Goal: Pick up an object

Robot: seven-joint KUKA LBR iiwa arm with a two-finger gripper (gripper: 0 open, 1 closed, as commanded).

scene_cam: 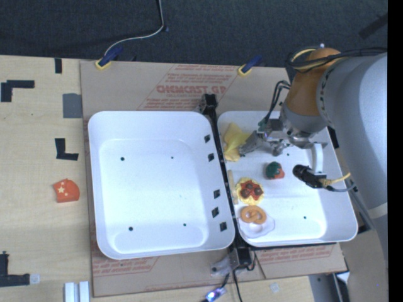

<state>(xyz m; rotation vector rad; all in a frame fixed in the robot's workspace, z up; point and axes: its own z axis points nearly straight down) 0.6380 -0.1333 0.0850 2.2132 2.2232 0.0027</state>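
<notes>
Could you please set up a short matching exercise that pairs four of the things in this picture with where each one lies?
Things:
1. yellow wedge
2. green and red toy
3. pretzel-shaped toy
4. orange piece

Places:
A. on the bench, left of both bins
B. right bin, near its front edge
C. right bin, by the divider, next to the claw
D. middle of the right bin

Pairs: 1-C, 2-D, 3-B, 4-A
</notes>
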